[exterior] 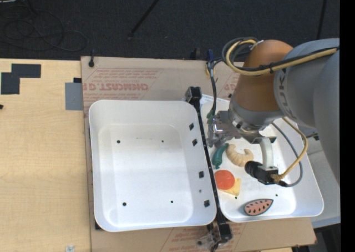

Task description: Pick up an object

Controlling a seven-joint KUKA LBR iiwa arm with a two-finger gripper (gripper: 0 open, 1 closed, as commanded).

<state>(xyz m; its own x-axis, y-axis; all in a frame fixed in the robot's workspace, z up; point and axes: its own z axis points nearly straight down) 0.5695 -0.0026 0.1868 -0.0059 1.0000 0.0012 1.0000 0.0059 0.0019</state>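
- The gripper is low over the right bin, by its left wall; whether it is open or closed cannot be told.
- A tan curved piece lies just below it, a green piece to its left.
- An orange round piece and a watermelon slice lie nearer the bin's front.
- The arm reaches in from the right, orange band uppermost, wrist pointing down.
- The left bin sits alongside.
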